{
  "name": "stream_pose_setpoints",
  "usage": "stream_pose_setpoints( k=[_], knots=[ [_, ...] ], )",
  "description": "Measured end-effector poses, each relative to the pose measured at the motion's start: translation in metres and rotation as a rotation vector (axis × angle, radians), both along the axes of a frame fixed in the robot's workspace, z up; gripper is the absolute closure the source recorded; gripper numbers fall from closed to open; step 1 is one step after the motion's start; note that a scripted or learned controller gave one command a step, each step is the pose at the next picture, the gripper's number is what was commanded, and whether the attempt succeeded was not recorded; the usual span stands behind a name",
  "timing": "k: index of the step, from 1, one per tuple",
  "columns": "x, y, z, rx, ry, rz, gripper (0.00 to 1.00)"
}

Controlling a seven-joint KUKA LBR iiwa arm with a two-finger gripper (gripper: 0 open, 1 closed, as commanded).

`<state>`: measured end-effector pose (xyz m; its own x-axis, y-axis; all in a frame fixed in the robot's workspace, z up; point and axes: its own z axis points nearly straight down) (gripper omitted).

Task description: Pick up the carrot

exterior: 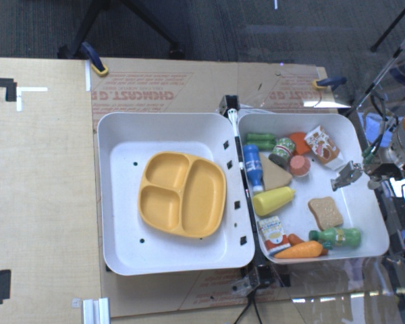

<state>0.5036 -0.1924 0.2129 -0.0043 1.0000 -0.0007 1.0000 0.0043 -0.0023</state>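
Note:
The orange carrot (300, 250) lies along the near wall of the right bin (368, 216), between a small printed carton (271, 230) and a green bottle (335, 235). My gripper (346, 175) hangs over the right side of that bin, near its right wall. It is well apart from the carrot, farther back and to the right, above a slice of bread (325, 212). I see nothing held in it.
The right bin also holds a blue bottle (252, 167), a yellow squeeze bottle (273, 198), a tan wedge (277, 175), a pink disc (299, 165), a snack packet (322, 145) and green items at the back. A yellow divided plate (183, 194) sits in the left bin (115, 181).

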Motion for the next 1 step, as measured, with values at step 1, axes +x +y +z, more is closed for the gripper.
stream_pose_setpoints(
  k=[1],
  knots=[
    [-0.0232, 0.0173, -0.1183, -0.002, -0.008, 0.268, 0.0]
  ],
)
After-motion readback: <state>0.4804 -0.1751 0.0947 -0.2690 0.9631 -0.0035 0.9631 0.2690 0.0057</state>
